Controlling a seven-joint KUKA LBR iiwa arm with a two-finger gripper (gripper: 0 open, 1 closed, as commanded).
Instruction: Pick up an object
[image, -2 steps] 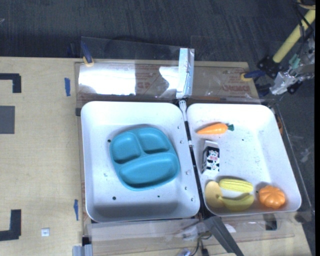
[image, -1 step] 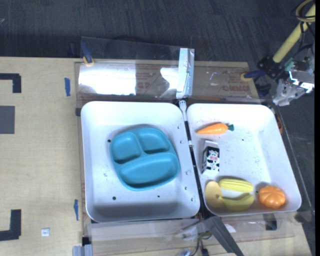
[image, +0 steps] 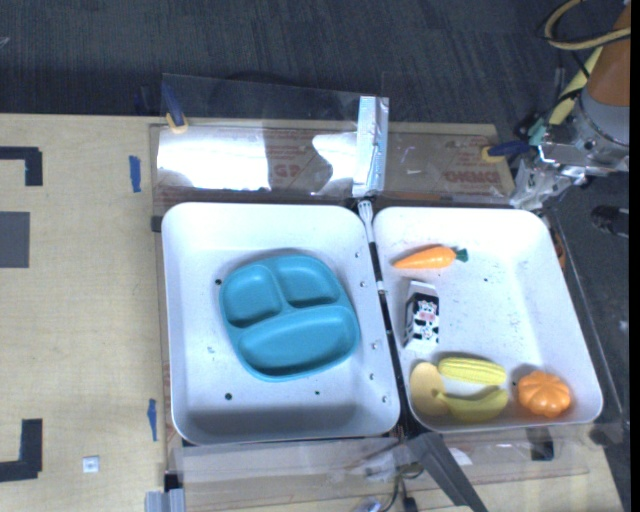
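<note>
Not started: gripper (image: 540, 178) parked past the right bin's (image: 575, 330) far right corner, can't tell jaws' state. Carrot (image: 428, 258), milk carton (image: 424, 317), corn (image: 471, 372), pumpkin (image: 543, 394) all lie untouched inside that bin.

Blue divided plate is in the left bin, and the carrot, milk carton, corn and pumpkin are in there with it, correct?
Not quite. The blue divided plate is in the left bin, but the camera view shows the carrot, milk carton, corn and pumpkin in the right bin.
</note>
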